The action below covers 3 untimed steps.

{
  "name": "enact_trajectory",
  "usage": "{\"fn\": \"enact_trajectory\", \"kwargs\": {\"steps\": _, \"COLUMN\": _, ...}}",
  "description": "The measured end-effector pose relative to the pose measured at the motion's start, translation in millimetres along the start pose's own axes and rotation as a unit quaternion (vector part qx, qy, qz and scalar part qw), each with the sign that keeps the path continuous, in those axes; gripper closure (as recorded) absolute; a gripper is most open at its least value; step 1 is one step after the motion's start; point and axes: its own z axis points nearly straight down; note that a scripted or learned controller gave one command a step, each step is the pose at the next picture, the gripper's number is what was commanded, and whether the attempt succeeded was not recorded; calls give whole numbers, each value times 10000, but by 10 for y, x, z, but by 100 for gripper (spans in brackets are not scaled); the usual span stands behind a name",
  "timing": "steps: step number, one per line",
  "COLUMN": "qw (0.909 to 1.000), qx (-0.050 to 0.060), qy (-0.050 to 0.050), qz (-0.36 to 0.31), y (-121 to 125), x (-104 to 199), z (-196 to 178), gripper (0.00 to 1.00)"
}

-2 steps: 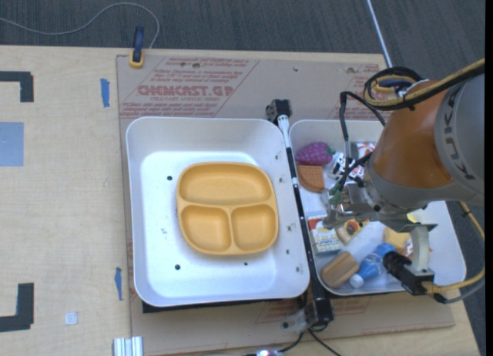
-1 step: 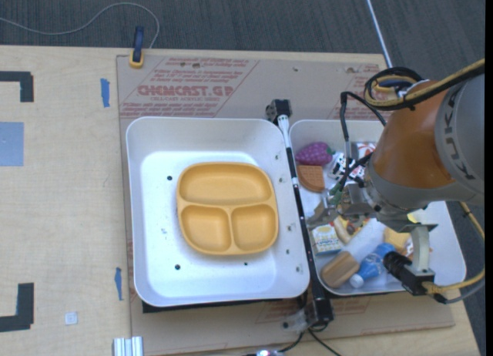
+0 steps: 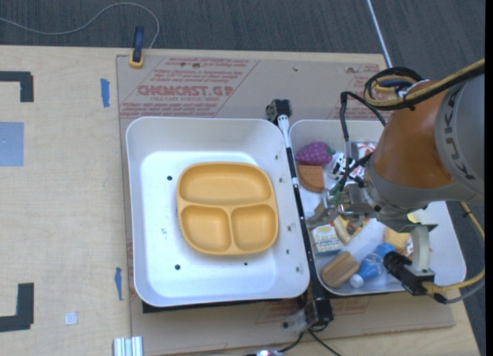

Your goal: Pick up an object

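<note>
The arm [image 3: 420, 142] hangs low over the right bin [image 3: 453, 266], its gripper [image 3: 348, 202] down among crowded small objects: a purple grape cluster [image 3: 313, 152], a tan bread-like piece [image 3: 339, 269], a blue item [image 3: 373, 263]; whether the jaws are released or clenched cannot be told, as wrist and clutter mask them. No object is visibly held. Risk, as judged: with items touching one another, the gripper may close on two at once, or nudge one aside and come up bare, while the left bin [image 3: 146, 193] with its yellow divided plate [image 3: 228, 208] stands apart.
</note>
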Motion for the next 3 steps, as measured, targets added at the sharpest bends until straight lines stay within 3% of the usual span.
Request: {"fn": "enact_trajectory", "kwargs": {"steps": 3, "qw": 10000, "qx": 1, "qy": 0, "qz": -1, "y": 0, "x": 0, "z": 0, "gripper": 0}}
